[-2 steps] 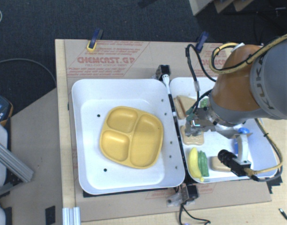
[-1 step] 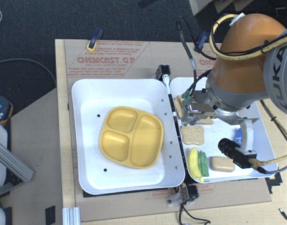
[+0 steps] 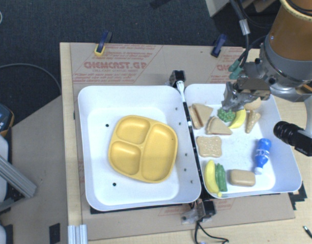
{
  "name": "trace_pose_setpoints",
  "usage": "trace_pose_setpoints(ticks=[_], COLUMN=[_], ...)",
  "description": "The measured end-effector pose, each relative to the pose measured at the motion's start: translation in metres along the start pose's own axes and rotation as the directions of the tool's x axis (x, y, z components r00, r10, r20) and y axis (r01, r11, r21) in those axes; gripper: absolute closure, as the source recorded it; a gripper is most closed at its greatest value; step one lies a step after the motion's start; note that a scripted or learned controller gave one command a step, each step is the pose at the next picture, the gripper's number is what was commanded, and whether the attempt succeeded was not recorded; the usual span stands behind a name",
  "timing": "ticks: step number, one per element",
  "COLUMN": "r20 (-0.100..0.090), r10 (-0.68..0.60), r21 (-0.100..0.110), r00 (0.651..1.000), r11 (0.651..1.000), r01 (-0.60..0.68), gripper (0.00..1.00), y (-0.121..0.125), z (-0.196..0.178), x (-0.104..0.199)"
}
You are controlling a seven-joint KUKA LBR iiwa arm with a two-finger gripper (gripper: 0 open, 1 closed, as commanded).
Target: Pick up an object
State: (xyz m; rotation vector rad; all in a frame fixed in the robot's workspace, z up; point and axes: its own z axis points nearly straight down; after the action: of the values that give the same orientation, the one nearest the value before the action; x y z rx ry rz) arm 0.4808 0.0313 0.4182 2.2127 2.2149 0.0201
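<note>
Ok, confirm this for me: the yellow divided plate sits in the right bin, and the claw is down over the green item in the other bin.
Not quite. The camera view shows the yellow divided plate in the left bin, not the right. The rest stands: the claw is down over the green item in the other bin, the right bin, among the toy foods.

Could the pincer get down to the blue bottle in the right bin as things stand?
Probably yes: the blue bottle lies apart from the other items, nothing covering it, and the pincer is over the same bin.
</note>
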Motion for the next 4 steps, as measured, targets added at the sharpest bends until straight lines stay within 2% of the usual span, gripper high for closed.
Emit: trace_pose_setpoints(ticks=[1,2,3,4], r20=[0.003,0.000,-0.005,-0.004], r10=[0.004,-0.002,-0.008,-0.004], r21=[0.027,0.031,0.004,0.003], r00=[1.000,1.000,1.000,1.000], r11=[1.000,1.000,1.000,1.000], r01=[-0.005,0.002,0.008,0.004], gripper=[1.00,1.00,1.00,1.00], y=[0.019,-0.008,-0.001,0.003], z=[0.097,0.210,0.083,-0.017], x=[-0.029,0.017,0.085,0.116])
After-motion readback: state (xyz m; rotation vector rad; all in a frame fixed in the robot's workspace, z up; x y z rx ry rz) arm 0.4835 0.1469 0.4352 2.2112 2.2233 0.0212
